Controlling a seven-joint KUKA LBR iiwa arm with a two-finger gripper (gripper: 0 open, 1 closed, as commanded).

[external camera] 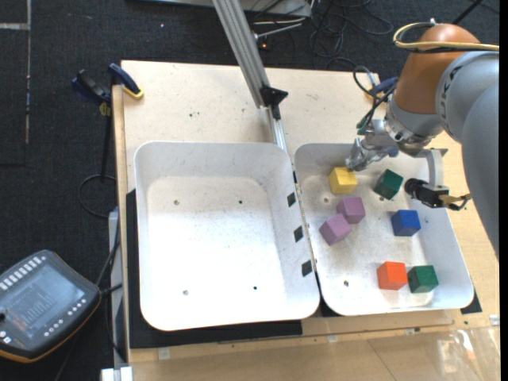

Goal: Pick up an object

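the grey arm with its orange band reaches in from the right, over the back of the right bin. its jaws hang low just above and behind the yellow block, near the bin's back wall. i cannot tell if the jaws are spread or closed, and i see no block between them.

the right bin has seven blocks in it. the yellow block sits near the back. a dark green block is just to its right. two purple blocks, one and another, sit close together near the middle. a blue block is off to their right. an orange block and a green block sit side by side at the front.

the left bin stands beside it on the table. a grey pad with a screen lies on the floor at the left.
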